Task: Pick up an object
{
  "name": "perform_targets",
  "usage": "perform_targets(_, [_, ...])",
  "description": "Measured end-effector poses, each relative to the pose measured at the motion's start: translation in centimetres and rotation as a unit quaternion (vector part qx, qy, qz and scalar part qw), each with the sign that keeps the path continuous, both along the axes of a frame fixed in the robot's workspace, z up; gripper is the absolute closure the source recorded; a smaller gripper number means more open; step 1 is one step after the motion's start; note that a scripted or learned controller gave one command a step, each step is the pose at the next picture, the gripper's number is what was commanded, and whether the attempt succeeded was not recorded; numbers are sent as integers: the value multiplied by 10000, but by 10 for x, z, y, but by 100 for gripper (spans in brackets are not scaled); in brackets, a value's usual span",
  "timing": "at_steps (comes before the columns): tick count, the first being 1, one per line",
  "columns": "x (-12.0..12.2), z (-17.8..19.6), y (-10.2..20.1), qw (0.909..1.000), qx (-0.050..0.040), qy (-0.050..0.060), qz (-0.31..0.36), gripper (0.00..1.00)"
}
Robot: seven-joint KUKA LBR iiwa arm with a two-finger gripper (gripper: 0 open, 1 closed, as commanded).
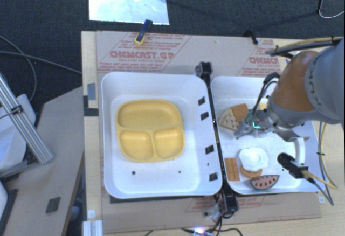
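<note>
Cracker (233, 117) in rt bin (229, 85), just left of fingers (245, 128); finger state can't tell.

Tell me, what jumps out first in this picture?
A yellow tray with three compartments lies in the left bin. From the right, the grey and orange arm leans over the right bin, its gripper low beside a waffle piece. Nearer the front of that bin lie a white-topped toy and a watermelon slice.
</note>
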State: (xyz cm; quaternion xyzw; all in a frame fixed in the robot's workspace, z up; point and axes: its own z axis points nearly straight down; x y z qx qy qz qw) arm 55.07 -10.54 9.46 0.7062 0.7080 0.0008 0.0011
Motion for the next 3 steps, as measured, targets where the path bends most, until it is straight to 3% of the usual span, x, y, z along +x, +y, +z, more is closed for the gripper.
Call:
perform_targets(1, [26, 96, 55, 10000, 4, -40, 39, 0])
perform_targets(2, [47, 90, 36, 10000, -2, -4, 5, 0])
perform_targets(3, [58, 8, -21, 10000, -5, 13, -25, 0])
